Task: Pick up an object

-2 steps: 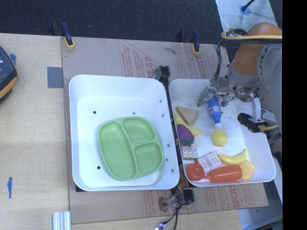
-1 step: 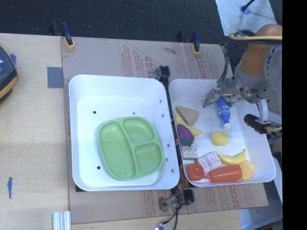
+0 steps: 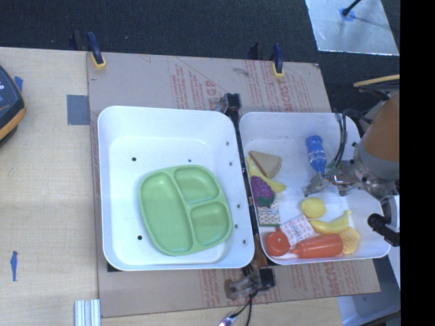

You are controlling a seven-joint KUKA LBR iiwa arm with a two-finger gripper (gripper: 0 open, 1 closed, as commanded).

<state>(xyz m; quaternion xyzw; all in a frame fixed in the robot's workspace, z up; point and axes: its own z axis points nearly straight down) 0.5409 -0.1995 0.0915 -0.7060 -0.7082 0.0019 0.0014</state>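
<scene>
Hovering in the right bin [image 3: 285,124], fingers [image 3: 318,184] (gap unclear) near one blue bottle [image 3: 315,153], one lemon [image 3: 313,207].

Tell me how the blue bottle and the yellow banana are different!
The bottle is blue; the banana is yellow. The bottle is straight and lies near the far side of the right bin; the banana is curved and lies near the front, among other toys. The bottle lies alone; the banana sits beside a yellow lemon. Both lie in that bin.
</scene>
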